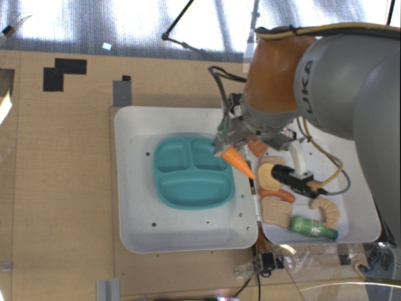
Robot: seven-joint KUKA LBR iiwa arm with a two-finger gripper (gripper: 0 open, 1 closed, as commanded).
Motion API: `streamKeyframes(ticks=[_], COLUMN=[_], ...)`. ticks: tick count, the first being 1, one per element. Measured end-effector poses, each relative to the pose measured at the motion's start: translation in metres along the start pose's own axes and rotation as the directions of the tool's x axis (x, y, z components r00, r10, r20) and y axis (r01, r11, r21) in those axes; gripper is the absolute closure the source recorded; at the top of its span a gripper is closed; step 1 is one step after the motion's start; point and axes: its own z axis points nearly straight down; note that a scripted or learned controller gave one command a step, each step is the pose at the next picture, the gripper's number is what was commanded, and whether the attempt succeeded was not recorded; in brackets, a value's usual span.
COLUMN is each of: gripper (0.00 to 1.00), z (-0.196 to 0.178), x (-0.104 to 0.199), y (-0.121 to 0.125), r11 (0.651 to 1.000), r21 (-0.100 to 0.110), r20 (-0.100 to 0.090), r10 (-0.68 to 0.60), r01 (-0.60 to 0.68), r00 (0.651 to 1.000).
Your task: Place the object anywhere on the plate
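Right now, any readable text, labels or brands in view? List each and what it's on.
"UKA": black letters on the grey arm, the visible part of its brand mark; the rest is cut off by the curve.
Green bottle in the right bin: no label legible, too small.
Teal plate, carrot: no text.

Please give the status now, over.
Gripper jaws shut on carrot. Carrot at right rim of teal plate, not yet released. Nothing in the way.
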Motion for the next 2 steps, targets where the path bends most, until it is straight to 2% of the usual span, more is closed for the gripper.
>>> streamKeyframes(ticks=[1,2], gripper=[0.00,1.00], z=[0.000,-0.012], x=[-0.007,-0.006], y=[-0.002,0.001], r11=[1.000,1.000], r21=[0.001,-0.006], r20=[0.006,0.007], r10=[0.011,0.005], r01=[-0.011,-0.005], r00=[1.000,1.000])
